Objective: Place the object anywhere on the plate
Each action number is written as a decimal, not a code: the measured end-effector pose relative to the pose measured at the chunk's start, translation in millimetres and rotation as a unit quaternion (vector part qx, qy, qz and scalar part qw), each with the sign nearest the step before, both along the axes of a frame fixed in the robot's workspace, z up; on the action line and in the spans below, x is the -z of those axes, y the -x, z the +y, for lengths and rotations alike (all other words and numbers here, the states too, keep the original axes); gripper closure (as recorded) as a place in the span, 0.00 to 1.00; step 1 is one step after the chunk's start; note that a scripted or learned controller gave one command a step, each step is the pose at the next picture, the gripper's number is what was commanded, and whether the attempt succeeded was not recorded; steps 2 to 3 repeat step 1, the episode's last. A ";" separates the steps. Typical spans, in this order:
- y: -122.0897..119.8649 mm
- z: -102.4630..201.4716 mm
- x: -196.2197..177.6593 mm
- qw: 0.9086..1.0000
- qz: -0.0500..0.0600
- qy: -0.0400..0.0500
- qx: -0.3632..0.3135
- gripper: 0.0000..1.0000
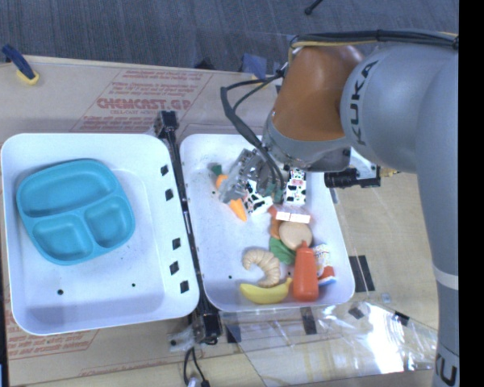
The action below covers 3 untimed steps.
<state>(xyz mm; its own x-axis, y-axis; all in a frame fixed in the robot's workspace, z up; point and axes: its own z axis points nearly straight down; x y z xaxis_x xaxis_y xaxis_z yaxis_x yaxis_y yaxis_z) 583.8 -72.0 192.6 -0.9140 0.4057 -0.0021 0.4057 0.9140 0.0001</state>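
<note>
Left bin (pixel 32 305), blue plate (pixel 74 210), right bin (pixel 206 248), toys (pixel 284 256)

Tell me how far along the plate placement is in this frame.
Nothing looks done yet: the blue plate in the left bin bears no object. In hand: the gripper is down in the right bin beside the carrot, with the toy food pile, including the banana and croissant, lying there. A grasp cannot be confirmed. Left: picking, carrying across, and releasing on the plate.
</note>
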 end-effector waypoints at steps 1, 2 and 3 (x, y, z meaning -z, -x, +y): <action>0.0 -0.1 0.0 1.000 0.000 0.000 0.000 0.00; 0.0 -0.1 0.0 1.000 0.000 0.000 0.000 0.00; 0.0 -0.1 0.0 1.000 0.000 0.000 0.000 0.00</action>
